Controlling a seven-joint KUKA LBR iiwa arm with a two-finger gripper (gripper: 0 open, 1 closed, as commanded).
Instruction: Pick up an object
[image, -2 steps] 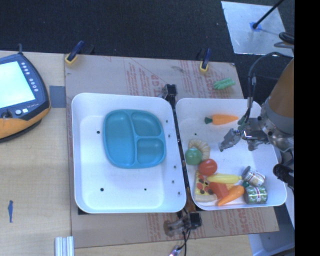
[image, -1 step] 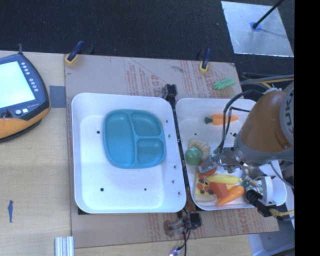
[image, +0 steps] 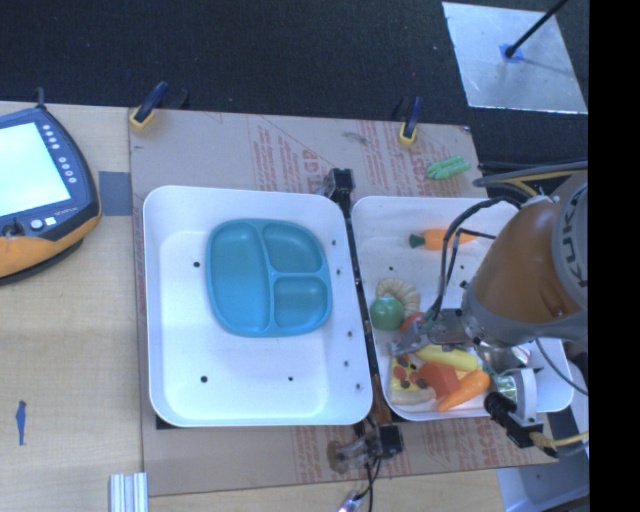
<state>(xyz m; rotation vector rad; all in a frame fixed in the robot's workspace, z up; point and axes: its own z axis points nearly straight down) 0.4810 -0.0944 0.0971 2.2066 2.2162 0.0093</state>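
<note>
Wooden bench (image: 70, 340), cardboard sheet (image: 280, 150), dark floor (image: 250, 50)

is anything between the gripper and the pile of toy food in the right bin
Nothing visible does. The gripper sits low in the right white bin, directly at the pile of small plastic toy food, beside the green ball. The small orange toy carrot lies apart, further back.

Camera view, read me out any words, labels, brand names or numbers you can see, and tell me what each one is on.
"KU", large dark letters running down the orange band of the arm, cut off at the edge.
Red print repeated across the cardboard sheet under the bins: too blurred to read.
Handheld pendant at the left: screen glared white, button markings too small to read.
</note>
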